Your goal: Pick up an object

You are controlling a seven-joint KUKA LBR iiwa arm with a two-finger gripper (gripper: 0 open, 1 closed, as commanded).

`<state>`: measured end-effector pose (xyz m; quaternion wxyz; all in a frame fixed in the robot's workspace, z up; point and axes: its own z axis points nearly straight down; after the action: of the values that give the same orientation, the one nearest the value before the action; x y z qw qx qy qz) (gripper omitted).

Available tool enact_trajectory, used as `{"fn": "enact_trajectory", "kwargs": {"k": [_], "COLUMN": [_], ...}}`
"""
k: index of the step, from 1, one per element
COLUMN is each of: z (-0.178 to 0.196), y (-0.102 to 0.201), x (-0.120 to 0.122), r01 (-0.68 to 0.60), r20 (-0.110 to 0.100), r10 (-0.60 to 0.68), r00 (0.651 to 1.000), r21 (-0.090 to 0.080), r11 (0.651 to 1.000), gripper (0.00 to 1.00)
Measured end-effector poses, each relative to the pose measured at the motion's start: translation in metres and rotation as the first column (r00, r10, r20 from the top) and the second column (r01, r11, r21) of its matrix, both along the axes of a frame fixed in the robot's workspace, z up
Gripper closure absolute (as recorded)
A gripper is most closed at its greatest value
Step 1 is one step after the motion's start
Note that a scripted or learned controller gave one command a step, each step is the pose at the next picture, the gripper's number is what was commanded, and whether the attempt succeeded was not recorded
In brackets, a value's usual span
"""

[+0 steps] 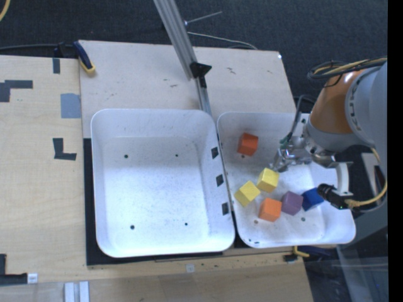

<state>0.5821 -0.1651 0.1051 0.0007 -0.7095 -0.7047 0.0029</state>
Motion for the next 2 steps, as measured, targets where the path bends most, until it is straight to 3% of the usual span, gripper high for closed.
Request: {"fn": "enact_trajectory", "kwargs": {"k": [1, 2], "z": [0.0, -0.009], "y": [0.006, 0.056], "x": [0.003, -0.042], "r01": [-0.007, -0.01], "r20": [0.003, -0.001], "r10": [0.007, 0.01], "r00": [1.0, 1.0], "r21": [0.003, 0.006], "r11": [1.0, 1.0], "gripper": [0.0, 0.0]}}
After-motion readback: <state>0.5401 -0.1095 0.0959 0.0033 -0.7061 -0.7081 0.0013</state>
